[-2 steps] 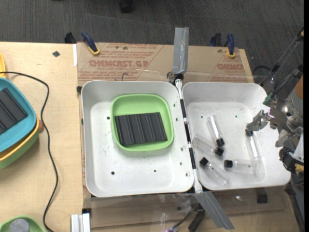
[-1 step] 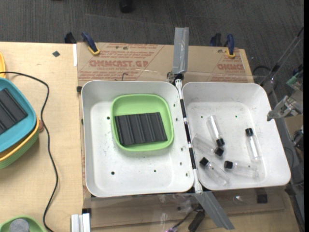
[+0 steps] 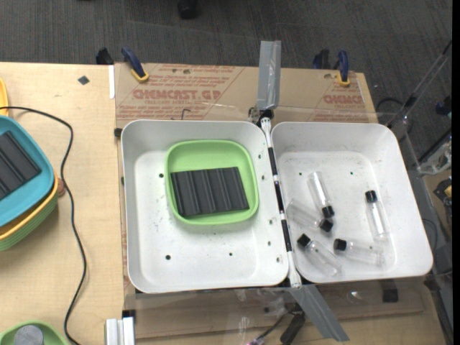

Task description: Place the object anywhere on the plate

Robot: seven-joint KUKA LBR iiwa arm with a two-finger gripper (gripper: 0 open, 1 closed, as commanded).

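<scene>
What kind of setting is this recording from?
Most likely a robotics lab bench. Two white bins sit side by side on clamped cardboard, one holding a green plate, the other clear vials with black caps. Office-chair casters show on the carpet behind.

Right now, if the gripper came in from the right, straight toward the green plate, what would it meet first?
Probably the outer wall of the right bin, then the capped vials inside; travel height can't be judged.
</scene>
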